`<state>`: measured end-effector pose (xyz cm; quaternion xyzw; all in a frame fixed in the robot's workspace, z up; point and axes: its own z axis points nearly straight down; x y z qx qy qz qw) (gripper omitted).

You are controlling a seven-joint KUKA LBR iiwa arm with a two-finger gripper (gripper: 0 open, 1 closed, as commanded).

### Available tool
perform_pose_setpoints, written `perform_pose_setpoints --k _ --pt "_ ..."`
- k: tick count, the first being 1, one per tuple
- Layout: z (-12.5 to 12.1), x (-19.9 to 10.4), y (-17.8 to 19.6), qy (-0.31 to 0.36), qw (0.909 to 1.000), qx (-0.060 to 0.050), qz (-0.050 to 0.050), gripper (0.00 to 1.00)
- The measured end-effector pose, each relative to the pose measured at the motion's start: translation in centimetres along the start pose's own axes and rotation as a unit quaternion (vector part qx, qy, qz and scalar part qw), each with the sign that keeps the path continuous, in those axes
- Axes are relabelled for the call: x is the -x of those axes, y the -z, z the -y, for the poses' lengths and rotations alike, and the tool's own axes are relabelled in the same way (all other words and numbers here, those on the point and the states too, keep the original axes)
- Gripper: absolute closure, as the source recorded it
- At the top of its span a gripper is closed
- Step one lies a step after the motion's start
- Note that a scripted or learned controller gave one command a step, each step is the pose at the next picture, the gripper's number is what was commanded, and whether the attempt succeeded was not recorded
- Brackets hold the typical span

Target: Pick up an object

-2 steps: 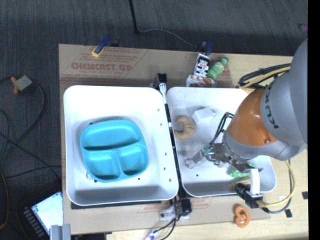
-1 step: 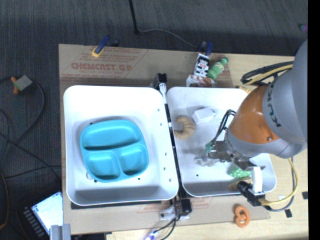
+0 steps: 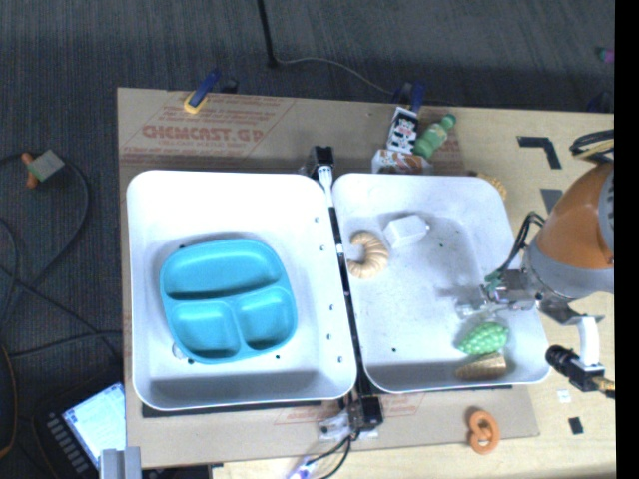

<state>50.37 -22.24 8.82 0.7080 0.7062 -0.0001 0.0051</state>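
Objects for picking are found in the right bin (image 3: 439, 193): a tan ring-shaped piece (image 3: 367, 254) near its left wall, a white block (image 3: 406, 231) just beside it, and, toward the front right corner, a green bumpy object (image 3: 481, 339) with a brown wedge (image 3: 482, 368) just in front of it. In the left bin (image 3: 150, 267) a blue three-compartment tray (image 3: 228, 298) is seen. Both bins are borne by a brown board, on which a blue clamp (image 3: 203, 91) at the back, a green bottle (image 3: 433, 136) and an orange ring (image 3: 483, 428) lie. Dark carpet and black cables are seen beyond. The gripper (image 3: 496, 294) is positioned just above the green object; its state cannot be told.
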Motion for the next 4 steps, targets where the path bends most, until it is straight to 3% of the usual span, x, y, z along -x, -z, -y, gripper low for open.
perform_pose_setpoints --k 1,2,3,4 --pt "-12.5 -2.8 5.2 0.003 1.0000 -0.002 -0.003 1.00" --pt "-9.0 -8.5 14.0 0.002 1.0000 -0.003 -0.003 1.00" --pt "-1.0 -12.6 15.6 0.001 1.0000 -0.004 -0.003 1.00" --pt "2.0 -15.6 14.2 0.001 1.0000 -0.004 -0.003 1.00"
